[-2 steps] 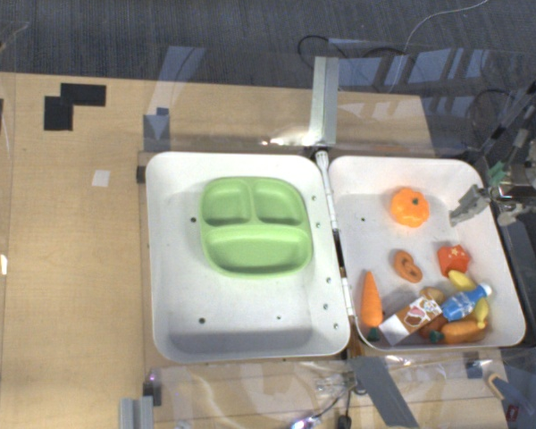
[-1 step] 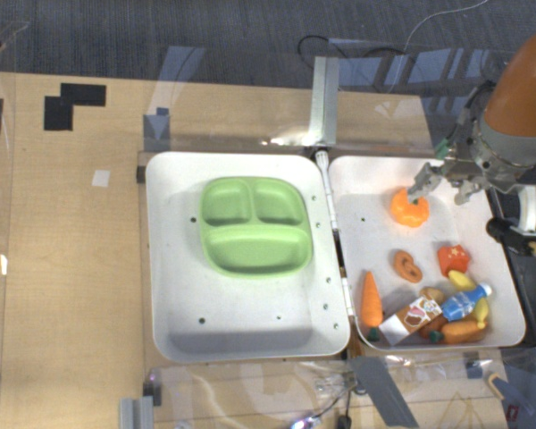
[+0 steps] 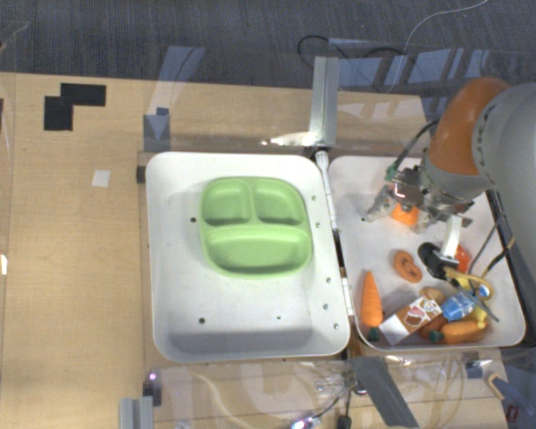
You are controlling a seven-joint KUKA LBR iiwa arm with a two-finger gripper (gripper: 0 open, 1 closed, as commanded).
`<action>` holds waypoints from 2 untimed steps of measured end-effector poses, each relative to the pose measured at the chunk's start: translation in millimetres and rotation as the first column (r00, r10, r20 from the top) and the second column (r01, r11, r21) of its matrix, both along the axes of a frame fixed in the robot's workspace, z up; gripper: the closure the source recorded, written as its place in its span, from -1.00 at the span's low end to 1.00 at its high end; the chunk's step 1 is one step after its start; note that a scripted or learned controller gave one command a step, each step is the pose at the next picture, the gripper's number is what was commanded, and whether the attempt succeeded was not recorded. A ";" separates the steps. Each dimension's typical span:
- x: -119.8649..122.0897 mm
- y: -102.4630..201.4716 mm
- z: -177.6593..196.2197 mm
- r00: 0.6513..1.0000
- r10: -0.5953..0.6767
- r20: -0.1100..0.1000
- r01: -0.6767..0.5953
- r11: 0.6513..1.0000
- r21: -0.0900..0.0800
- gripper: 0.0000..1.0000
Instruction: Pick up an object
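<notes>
We see the end effector (image 3: 409,206) low over a small orange object (image 3: 404,211) in the right bin (image 3: 348,181); whether it grips, we cannot tell; we would lift slowly.

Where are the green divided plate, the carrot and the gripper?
green divided plate (image 3: 254,225): camera view, centre divider.
carrot (image 3: 370,299): camera view, mid-body.
gripper (image 3: 404,206): camera view, between fingertips.

1. The bulky, rounded grey arm (image 3: 518,132) had a smooth casing.
2. A glossy orange band (image 3: 460,132) ringed it above the wrist.
3. Thin black cables (image 3: 411,146) looped beside the darker metal wrist hardware (image 3: 429,190).
</notes>
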State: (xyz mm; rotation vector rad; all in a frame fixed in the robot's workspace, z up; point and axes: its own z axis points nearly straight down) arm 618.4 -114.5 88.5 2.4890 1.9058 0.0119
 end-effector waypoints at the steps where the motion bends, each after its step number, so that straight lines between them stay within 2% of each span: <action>1: 2.0 2.3 12.4 1.000 0.004 0.004 -0.004 1.000 0.003 1.00; 2: 52.1 49.5 99.0 0.969 0.246 -0.003 -0.246 0.969 -0.002 1.00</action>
